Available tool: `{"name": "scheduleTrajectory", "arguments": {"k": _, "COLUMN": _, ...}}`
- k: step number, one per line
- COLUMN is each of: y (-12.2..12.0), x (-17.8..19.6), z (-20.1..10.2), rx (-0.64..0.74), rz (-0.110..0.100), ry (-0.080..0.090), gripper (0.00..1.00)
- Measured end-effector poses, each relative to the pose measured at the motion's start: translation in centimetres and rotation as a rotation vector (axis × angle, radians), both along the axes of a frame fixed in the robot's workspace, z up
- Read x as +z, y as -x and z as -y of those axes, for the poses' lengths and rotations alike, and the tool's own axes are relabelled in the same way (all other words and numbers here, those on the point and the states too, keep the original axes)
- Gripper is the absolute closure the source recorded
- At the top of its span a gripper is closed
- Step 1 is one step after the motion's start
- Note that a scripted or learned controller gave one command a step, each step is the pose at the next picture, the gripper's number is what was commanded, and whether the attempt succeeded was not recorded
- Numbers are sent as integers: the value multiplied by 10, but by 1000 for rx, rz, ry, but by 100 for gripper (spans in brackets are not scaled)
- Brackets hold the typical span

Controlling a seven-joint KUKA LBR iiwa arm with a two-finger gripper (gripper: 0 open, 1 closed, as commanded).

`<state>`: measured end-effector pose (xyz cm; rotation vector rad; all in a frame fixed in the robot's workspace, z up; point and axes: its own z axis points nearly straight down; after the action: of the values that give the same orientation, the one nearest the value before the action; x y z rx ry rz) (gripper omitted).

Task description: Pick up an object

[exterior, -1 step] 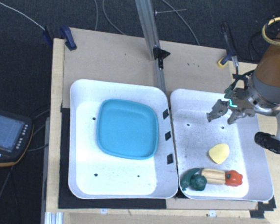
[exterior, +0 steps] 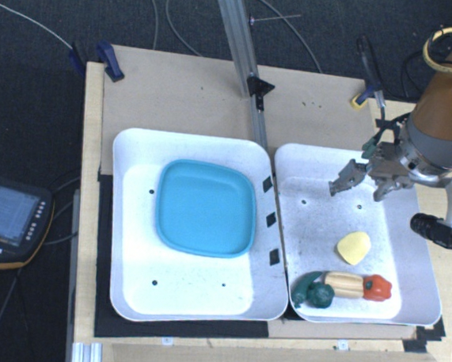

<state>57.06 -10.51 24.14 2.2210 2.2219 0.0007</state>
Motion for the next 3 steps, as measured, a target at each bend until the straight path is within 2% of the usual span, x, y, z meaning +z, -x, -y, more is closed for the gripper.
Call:
{"name": "scheduleTrajectory", "arguments": {"k": 1, "y": -2, "x": -49, "z": -10, "rx": 0, "rz": -4, "ry": 0, "gripper": 0}}
{"name": "scheduleTrajectory", "arguments": {"k": 3, "y": 0, "x": -143, "z": -10, "rx": 0, "rz": -5, "ry": 0, "gripper": 0}}
